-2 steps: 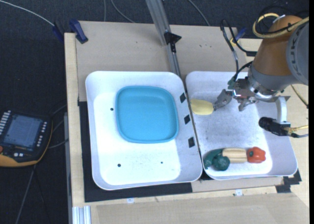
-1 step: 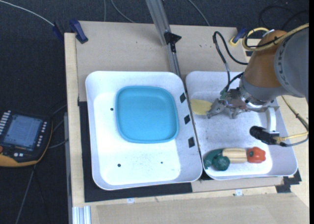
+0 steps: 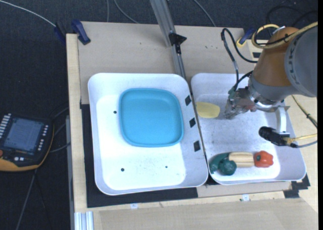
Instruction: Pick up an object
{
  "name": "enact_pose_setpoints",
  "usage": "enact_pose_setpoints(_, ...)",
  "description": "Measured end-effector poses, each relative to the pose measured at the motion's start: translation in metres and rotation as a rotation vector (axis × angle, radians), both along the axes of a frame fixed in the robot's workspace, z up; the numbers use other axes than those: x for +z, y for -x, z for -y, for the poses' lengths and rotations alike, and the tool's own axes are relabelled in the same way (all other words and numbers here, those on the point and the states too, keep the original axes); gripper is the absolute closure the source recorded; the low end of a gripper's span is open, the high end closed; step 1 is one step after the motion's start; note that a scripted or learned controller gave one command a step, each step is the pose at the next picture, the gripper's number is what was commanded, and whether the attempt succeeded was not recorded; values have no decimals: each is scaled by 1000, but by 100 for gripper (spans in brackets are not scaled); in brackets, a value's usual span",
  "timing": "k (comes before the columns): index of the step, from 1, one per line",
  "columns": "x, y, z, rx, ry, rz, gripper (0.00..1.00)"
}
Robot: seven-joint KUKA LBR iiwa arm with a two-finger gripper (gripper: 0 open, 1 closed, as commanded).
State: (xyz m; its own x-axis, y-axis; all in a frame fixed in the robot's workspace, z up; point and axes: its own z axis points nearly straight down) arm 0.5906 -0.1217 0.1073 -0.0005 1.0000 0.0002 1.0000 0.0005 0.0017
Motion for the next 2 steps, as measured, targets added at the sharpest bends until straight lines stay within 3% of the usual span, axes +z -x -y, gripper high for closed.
enact_pose_setpoints(2,96,9,10,0,1,4,100)
